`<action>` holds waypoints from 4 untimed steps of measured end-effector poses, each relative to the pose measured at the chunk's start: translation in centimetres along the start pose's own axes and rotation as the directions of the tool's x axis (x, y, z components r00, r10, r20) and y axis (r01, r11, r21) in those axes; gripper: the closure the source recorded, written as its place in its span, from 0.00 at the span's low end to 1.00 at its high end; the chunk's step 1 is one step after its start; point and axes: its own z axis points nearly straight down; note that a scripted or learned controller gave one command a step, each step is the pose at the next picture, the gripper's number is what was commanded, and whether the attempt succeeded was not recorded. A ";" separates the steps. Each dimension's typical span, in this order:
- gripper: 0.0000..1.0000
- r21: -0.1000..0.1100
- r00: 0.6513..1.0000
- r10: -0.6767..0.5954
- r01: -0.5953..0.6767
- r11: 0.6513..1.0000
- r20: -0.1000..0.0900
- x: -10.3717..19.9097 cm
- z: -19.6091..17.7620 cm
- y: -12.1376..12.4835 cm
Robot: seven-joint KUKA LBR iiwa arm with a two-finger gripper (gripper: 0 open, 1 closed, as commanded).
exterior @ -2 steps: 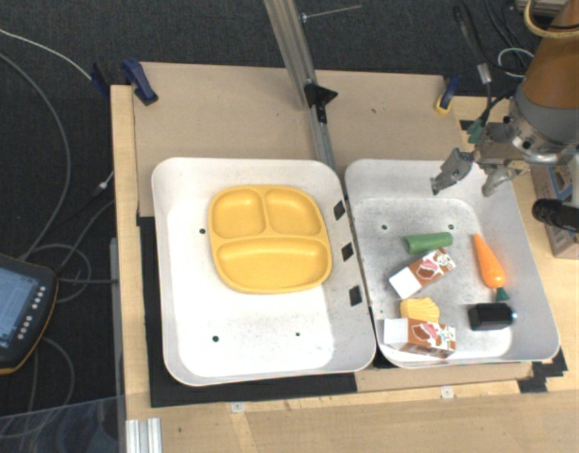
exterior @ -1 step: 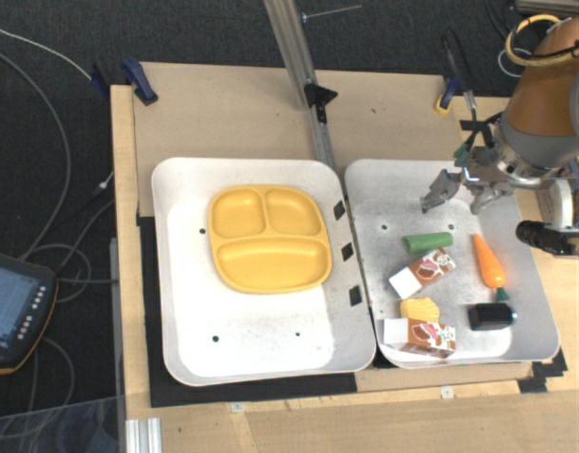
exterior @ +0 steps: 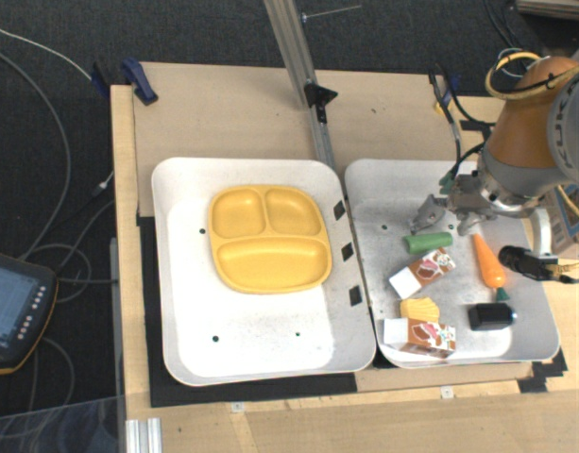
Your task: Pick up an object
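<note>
While the yellow divided plate lies alone in the left bin, the gripper hangs low over the right bin, its two fingers spread apart with nothing between them. Just below its fingertips lies a green cylinder (near it an orange carrot), with small snack boxes and a black block toward the bin's near edge.
</note>
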 end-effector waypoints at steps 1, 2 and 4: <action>1.00 -0.010 1.000 -0.002 0.002 1.000 0.001 0.1 -1.6 0.3; 1.00 -0.018 1.000 -0.002 0.002 1.000 0.005 -0.1 -8.1 0.2; 1.00 -0.014 1.000 -0.003 0.003 1.000 0.004 0.3 -16.0 0.6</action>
